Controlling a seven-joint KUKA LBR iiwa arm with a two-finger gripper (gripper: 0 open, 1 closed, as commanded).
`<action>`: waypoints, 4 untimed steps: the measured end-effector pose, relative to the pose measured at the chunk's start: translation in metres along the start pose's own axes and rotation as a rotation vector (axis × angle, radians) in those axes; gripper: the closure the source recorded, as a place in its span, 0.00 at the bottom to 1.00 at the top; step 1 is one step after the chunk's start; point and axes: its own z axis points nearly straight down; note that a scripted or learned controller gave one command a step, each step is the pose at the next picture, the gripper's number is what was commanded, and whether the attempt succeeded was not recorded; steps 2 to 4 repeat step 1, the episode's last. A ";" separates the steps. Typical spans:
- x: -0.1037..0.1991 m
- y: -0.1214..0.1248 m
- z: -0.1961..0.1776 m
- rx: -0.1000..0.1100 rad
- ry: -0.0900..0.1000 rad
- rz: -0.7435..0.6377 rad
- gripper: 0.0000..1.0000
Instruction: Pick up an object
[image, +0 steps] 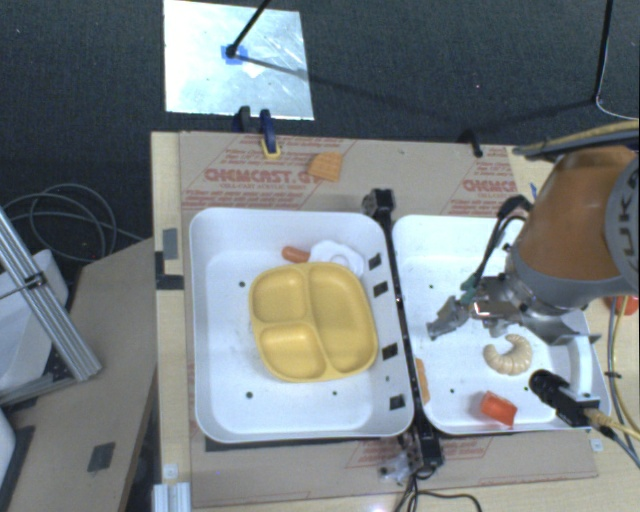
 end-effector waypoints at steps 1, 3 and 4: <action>0.100 0.001 0.050 -0.005 0.001 -0.005 0.00; 0.100 0.001 0.050 -0.005 0.001 -0.005 0.00; 0.100 0.001 0.050 -0.005 0.001 -0.005 0.00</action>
